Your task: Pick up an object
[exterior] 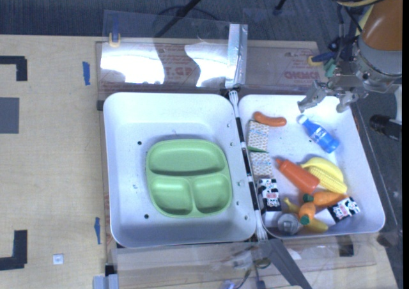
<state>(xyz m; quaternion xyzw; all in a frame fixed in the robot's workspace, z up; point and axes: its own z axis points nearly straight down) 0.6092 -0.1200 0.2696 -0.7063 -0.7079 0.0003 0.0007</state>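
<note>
My gripper (326, 101) hangs over the far right corner of the right bin (372, 172), open, with nothing between its spread fingers (308, 103). Just below it and a little apart lies a small blue bottle (320, 135). Further in the right bin are a red sausage (270, 119), an orange bottle (296, 174), a yellow banana-like piece (328, 174), a carrot (317, 201), two cow-patterned blocks (270, 194) (346, 208), a patterned flat packet (259, 147) and a grey round piece (287, 223).
The left bin (121, 153) holds a green divided plate (188, 176). A clear plastic wall (166, 57) and a metal post (236, 57) stand behind the bins. The toys crowd the right bin's near half.
</note>
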